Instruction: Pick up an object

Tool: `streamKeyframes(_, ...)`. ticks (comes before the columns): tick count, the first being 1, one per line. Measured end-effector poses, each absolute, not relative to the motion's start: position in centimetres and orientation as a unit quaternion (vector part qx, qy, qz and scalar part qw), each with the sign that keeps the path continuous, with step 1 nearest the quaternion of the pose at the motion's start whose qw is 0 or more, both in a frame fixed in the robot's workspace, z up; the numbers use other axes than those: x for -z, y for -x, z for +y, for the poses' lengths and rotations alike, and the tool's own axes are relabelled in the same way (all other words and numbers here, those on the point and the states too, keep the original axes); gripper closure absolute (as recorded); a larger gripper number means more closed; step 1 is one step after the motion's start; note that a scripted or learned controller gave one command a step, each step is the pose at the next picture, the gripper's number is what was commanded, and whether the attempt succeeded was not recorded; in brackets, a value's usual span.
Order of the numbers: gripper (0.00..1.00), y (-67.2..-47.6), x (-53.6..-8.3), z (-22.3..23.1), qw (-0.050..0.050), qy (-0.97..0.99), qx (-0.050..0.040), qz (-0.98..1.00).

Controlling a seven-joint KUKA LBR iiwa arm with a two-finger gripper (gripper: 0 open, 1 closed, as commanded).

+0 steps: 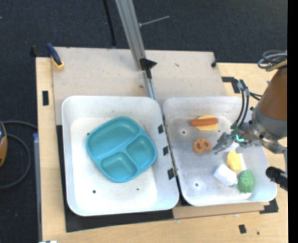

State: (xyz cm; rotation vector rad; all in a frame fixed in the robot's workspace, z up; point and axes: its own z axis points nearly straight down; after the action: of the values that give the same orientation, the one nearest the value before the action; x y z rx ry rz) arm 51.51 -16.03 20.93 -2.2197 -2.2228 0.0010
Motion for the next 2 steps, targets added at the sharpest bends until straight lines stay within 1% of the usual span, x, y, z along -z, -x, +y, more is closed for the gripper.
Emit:
streamKeyframes(1,0.0,-51.6,-21.0,-16.0,-0.001,0.706,0.0002,-0.708)
streamKeyframes(2,0.0,-52.2,-15.4,-16.9,0.001,0.707,-0.0013,-0.707)
